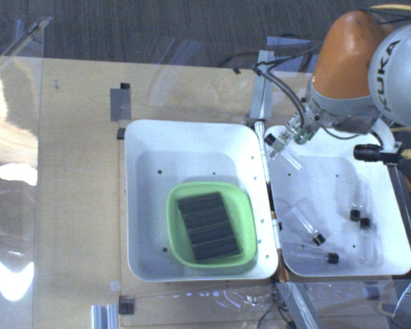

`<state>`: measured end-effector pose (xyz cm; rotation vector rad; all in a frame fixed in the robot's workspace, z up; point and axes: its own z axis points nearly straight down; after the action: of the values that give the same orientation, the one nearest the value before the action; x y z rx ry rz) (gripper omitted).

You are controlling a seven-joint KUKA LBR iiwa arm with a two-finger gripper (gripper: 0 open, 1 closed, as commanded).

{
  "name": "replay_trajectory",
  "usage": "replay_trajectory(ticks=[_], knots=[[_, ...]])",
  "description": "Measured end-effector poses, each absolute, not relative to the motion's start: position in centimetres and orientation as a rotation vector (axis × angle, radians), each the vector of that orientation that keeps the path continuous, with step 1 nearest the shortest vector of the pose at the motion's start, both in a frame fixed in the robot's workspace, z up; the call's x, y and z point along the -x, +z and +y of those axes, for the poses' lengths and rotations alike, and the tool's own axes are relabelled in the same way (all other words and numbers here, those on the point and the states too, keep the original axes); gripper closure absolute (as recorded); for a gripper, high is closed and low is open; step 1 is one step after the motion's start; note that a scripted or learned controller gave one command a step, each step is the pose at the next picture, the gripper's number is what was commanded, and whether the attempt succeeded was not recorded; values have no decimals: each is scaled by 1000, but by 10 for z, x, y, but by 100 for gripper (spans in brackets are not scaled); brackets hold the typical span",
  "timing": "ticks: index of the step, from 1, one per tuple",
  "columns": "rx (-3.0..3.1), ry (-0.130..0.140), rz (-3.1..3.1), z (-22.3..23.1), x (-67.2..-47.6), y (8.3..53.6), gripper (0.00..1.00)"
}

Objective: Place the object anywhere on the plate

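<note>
A light green plate (176,211) lies in the left white bin (142,184), towards its front right. On the plate rests a dark ridged rectangular block (207,226). My gripper (285,142) hangs over the back left corner of the right bin (392,190), close to the wall between the bins. Just below it a clear tube (292,160) slants down; I cannot tell whether it is held. Several clear vials with black caps lie on the right bin's floor, one at the middle (307,225) and one near the front (316,256).
The arm's orange band and grey wrist (349,60) cover the right bin's back edge. More clear vials (362,211) lie at that bin's right side. Cables (274,74) run behind the bins. The bench to the left is bare wood.
</note>
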<state>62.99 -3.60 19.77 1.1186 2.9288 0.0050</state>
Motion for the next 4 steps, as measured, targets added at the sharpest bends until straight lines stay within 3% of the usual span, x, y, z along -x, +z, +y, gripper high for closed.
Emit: replay_trajectory(ticks=[1,2,3,4], knots=[[-813,6,3027,-6,-600,186,100],[-613,6,3074,53,-554,202,100],[-264,7,3120,112,-524,235,100],[-265,8,3120,112,-524,235,0]])
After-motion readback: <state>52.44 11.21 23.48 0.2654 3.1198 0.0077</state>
